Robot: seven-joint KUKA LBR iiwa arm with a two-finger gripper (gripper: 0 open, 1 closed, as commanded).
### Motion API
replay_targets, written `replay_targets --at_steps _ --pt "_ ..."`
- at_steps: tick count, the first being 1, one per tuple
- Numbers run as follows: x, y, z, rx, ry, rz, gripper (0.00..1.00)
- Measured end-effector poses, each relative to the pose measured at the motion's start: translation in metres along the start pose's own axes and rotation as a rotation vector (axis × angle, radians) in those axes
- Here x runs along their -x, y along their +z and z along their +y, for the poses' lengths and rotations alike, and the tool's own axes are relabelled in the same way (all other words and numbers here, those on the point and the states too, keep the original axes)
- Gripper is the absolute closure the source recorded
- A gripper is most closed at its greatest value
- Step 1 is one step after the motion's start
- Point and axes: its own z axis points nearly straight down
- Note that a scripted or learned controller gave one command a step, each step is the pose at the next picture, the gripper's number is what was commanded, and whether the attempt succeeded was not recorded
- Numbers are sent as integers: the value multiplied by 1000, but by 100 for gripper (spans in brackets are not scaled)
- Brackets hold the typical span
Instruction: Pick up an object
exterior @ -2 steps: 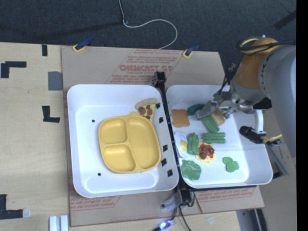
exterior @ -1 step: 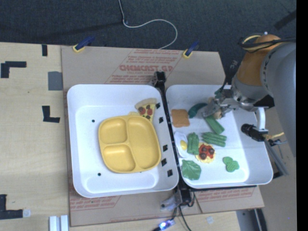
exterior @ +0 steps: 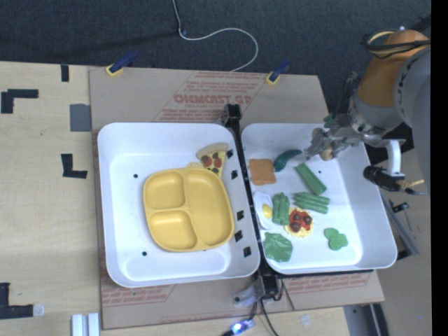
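My gripper [exterior: 323, 145] hangs over the far right part of the right bin [exterior: 364, 222], just right of a dark green curved piece [exterior: 286, 159]. Nothing shows between it and the toys below. In this bin lie a brown toast slice [exterior: 262, 171], a green bean pod [exterior: 309, 178], another ridged green pod [exterior: 311, 201], a green strip [exterior: 281, 208], a yellow piece with red berries [exterior: 300, 222], a leafy green piece [exterior: 278, 246] and a small green broccoli [exterior: 337, 239].
The left bin [exterior: 119, 187] holds a yellow divided plate [exterior: 187, 208] and a pizza slice [exterior: 214, 157] at its far right. A black divider [exterior: 241, 187] separates the bins. A white cable [exterior: 210, 33] lies on the dark cloth behind.
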Motion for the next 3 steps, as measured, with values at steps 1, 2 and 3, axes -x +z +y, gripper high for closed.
replay_targets --at_steps 1,2,3 --pt "-2 -64 3 3 0 -1 100" --pt "-3 -84 4 -1 0 1 100" --pt "-63 -76 -10 -5 -4 2 100"
